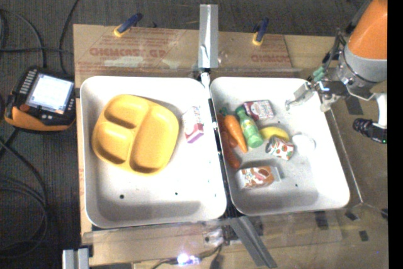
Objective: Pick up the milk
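Two shallow white bins sit side by side on the bench. The left bin (101, 198) holds a yellow divided plate (135, 133) toward its left and far half, and the milk (193, 123), a small white carton with a pink lower end, lies just to the right of that plate, close to the bin's right wall and apart from the arm. The right bin (327, 186) holds a cluster of toy food in its left and middle part: a carrot (233, 129) lies along the left side, a green bottle (249, 128) rests just beside it, a dark red packet (259, 109) sits on the far side of the bottle, a banana (275, 133) lies to the bottle's right, a small patterned can (279, 148) sits just near of the banana, and a flat carton with a red picture (257, 176) lies nearest the front. The gripper (298, 99) hangs over the far right part of the right bin, on the grey arm with its orange band (373, 31) reaching in from the right. Whether its jaws stand wide or narrow cannot be told at this size, and nothing is seen between them. A teach pendant (43, 98) lies on the floor left of the bench.
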`<action>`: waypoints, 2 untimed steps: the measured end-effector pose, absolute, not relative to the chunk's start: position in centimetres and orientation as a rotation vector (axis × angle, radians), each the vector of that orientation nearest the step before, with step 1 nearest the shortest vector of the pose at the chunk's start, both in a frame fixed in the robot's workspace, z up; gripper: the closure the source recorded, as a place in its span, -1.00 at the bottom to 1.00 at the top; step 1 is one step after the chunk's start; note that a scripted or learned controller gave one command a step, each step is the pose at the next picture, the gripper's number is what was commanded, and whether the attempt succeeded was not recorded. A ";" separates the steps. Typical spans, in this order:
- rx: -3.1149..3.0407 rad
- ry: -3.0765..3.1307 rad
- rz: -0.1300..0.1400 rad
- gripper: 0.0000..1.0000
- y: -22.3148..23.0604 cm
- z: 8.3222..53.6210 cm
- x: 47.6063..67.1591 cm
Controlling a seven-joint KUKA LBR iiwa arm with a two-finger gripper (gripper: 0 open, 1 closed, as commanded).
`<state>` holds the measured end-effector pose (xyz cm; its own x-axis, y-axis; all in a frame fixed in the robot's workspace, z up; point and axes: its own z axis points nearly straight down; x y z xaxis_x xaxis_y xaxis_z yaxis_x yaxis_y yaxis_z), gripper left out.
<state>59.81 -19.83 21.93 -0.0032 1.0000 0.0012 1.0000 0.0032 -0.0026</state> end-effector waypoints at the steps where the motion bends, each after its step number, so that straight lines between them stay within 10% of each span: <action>1: -2.216 -2.223 0.002 -1.00 -19.8 21.9 59.8; 2: -2.352 -2.078 0.003 -1.00 -10.5 19.9 56.0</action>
<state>55.97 -10.46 19.94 0.1231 0.9924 0.0006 0.9924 -0.1230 -0.0034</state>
